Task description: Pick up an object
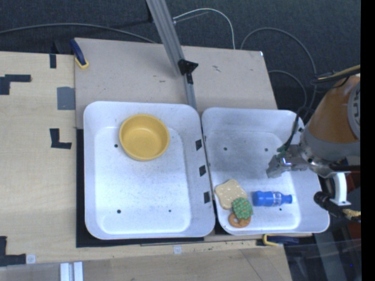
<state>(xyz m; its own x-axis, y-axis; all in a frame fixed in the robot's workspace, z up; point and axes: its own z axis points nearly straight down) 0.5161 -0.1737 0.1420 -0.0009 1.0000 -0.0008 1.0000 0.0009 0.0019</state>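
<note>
In the camera view the gripper (280, 164) hangs over the right bin (246, 124), near its right wall, and I cannot tell how its fingers stand. Just below it, near the front edge of this bin, lie a blue bottle (270, 198) on its side, and beside it a toast (229, 192) touching a green toy (241, 208) — none of them is held. A yellow bowl (144, 136) stands upright in the left bin (105, 215), at its far part.

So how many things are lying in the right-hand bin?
3: a blue bottle, a cracker left of it, and a green toy touching the cracker, all near the front edge.
</note>
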